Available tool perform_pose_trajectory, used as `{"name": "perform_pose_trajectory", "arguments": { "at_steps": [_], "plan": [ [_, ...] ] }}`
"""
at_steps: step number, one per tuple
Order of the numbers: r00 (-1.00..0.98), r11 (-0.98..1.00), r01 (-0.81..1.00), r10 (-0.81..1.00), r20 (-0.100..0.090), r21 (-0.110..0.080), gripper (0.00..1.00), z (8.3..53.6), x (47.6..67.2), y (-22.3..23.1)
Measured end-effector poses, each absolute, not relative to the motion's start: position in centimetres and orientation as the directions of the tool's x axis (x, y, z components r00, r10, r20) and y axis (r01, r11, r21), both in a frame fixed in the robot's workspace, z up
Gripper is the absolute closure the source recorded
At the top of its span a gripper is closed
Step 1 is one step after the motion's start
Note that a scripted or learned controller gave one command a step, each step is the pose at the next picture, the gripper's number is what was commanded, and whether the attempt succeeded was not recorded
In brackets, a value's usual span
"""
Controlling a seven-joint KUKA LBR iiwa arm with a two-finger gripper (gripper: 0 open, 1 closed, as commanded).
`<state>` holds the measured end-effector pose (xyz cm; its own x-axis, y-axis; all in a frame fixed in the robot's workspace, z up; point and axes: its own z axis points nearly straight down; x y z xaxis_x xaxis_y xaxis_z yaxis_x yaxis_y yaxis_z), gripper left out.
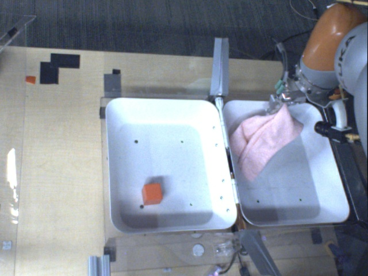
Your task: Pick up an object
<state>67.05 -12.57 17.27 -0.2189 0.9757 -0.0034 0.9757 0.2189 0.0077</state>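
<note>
Pink terry cloth (263,142) hangs by one corner from the gripper (280,100) at the upper right of the frame, its top pinched between the narrowly set fingers while the rest drapes down and to the left across the far half of the right bin (299,211). The cloth's lower folds appear to lie against the bin floor near the divider between the two bins, so the lift looks only partly made; I judge the step in hand to be raising the cloth clear. To do that well, the arm, with its orange band (328,33) showing at the top right, should rise straight and slowly, because the hold is on a corner only and a sideways tug could pull the fabric out. Keeping the fingers firmly closed matters more than speed, since soft cloth slips as its weight comes onto the pinch. The trailing end should clear the bin's rim and the grey divider post (219,68) before any travel to the left. In the left bin (167,111), at the lower left of its floor, sits a small orange block (152,194), well apart from the cloth and untouched.
</note>
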Motion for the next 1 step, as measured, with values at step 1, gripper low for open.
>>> {"name": "perform_pose_trajectory", "arguments": {
  "at_steps": [1],
  "plan": [
    [-0.269,0.269,0.963,0.963,-0.003,0.006,1.00,18.03,67.01,-8.94]
  ]
}}
